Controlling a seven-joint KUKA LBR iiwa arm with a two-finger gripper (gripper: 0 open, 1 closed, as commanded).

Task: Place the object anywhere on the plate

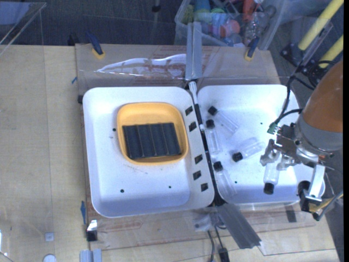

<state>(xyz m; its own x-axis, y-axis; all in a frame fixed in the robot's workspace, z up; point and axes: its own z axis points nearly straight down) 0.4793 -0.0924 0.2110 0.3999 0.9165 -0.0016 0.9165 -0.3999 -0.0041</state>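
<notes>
At the near right, the grey arm's two-finger gripper (271, 167) is seen over a clear plastic vial with a black cap (269, 185) in the right white bin (256, 94); whether it is open or closed cannot be told. Five such vials are counted there, their clear bodies hard to make out. One yellow square plate (150, 111) with a dark ribbed insert (151, 140) is seen in the left white bin (103, 146). Beyond, a clear box of coloured items (229, 10) is cut off
</notes>
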